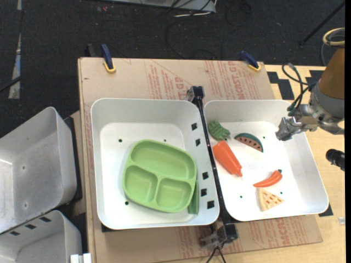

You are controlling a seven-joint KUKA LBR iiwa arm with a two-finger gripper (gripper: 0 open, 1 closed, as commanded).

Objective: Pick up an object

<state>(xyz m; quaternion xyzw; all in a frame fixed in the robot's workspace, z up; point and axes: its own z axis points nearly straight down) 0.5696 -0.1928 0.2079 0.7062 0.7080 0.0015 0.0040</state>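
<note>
The gripper (286, 128) sits at the right bin's (307, 163) upper right edge, above the rim and inner wall, w/ nothing visibly held. Whether it's open or shut can't be told; that end is small and blurred against the white wall.

Candidate objects all lie in the right bin: a carrot (226, 156) near the divider, a green leafy piece (218, 130) just above it and touching or nearly so, a watermelon slice (249, 141) to the right, a chili (268, 179) lower down, and a pizza wedge (270, 200) just beside the chili's tail. The left bin (109, 147) holds a green tray (159, 176).

Risks, as judgement: the gripper is well apart from every object, so any grab needs a reach toward bin centre; a straight descent from here would likely hit the rim or wall. The watermelon slice is nearest, but it looks flat and thin, so a grasp may slide off or close on air. Carrot and leafy piece are crowded, so a grab may nudge one and miss the other. Same w/ chili and pizza wedge.

Hard to read: the arm is cut off at the frame's right, only the orange band and wrist show. Gripper height above the bin can't be judged from this slant. The counter (164, 81) edge under the bins is partly hidden.
</note>
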